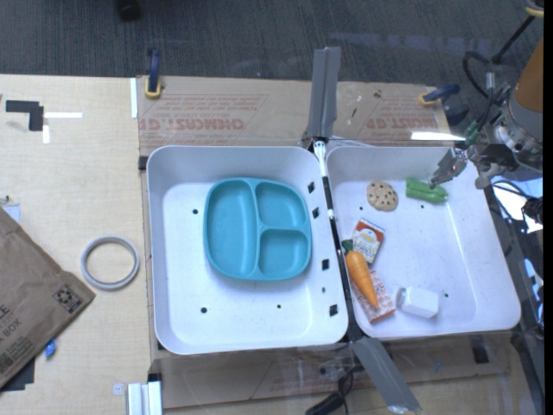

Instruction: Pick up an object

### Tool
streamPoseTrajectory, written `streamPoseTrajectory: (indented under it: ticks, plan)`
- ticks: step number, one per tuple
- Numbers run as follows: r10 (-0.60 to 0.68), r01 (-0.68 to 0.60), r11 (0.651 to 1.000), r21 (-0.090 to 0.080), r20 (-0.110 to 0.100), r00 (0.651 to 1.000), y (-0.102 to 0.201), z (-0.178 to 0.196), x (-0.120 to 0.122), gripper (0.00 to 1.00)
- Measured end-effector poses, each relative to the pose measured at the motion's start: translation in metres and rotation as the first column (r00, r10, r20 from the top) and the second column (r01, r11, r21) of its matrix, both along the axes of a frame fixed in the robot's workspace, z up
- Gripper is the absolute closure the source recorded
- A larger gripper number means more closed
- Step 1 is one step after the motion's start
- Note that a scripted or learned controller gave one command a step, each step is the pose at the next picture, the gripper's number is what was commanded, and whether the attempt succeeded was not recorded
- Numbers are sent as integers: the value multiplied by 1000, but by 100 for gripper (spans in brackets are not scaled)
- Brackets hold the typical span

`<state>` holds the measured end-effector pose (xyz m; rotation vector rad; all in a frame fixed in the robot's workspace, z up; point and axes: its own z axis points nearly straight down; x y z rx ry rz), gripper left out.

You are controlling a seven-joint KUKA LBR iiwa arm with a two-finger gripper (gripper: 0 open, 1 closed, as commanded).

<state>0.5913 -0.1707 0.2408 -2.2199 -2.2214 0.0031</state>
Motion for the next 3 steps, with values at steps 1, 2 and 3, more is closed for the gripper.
streamPoseTrajectory:
  ticks: [1,2,3]
  plan:
    - [-1,1,1000,-2,4,1000,-12,-148,46,0]
    - [45,-45,999,-1,4,999,-8,-83,68,0]
    - [160,-160,987,0,2,987,24,-149,67,0]
